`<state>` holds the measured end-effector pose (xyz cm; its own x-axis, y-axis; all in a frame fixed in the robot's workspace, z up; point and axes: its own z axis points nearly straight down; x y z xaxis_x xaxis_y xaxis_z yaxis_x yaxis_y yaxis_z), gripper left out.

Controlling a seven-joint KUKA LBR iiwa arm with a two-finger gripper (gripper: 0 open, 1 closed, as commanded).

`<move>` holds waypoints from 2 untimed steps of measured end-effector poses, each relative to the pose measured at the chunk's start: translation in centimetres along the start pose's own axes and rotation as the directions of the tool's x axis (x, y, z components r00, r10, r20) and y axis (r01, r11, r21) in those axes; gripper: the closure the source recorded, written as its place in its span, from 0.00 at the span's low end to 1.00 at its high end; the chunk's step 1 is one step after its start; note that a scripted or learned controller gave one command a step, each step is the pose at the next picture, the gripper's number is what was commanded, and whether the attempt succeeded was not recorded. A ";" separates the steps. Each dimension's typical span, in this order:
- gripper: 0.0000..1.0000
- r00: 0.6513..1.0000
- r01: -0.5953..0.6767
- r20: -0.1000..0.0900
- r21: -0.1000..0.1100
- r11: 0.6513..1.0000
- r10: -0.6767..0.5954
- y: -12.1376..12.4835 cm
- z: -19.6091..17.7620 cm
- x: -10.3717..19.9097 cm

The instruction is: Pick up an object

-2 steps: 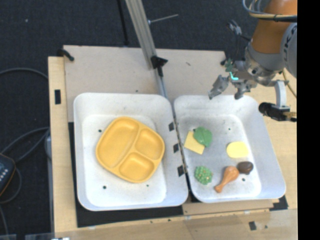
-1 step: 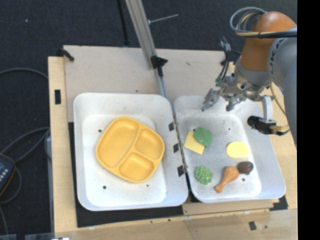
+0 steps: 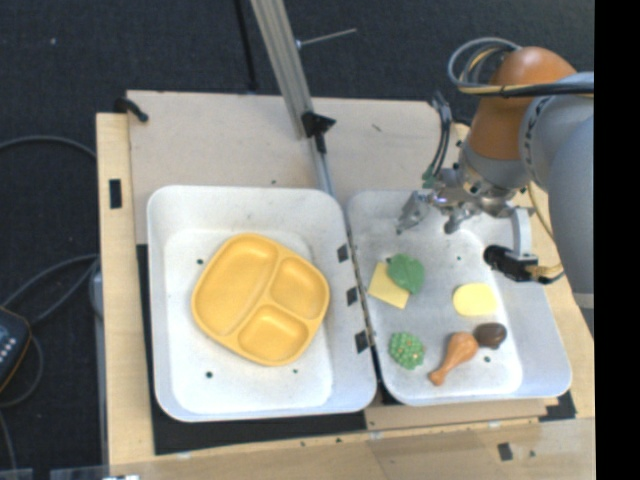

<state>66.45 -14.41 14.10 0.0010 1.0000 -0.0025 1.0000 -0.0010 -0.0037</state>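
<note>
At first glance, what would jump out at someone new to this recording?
The yellow divided plate lying alone in the left bin draws the eye first. Next comes the grey and orange arm, its claw hovering over the far end of the right bin, where small toy foods lie scattered, among them a drumstick.

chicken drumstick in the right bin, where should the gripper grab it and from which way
Probably the thin bone end of the chicken drumstick, coming straight down from above. It lies flat and slanted in the right bin, narrow end toward the near rim. Set the fingers across that shaft. Its thick end touches the brown lump, so a grip there would likely bump it. The gripper sits over the bin's far side.
</note>
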 end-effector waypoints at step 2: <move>1.00 1.000 -0.002 0.001 -0.008 1.000 0.002 0.1 2.7 -0.2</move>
<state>66.58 -14.64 11.38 0.0026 1.0000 -0.0035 1.0000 -0.0026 0.0040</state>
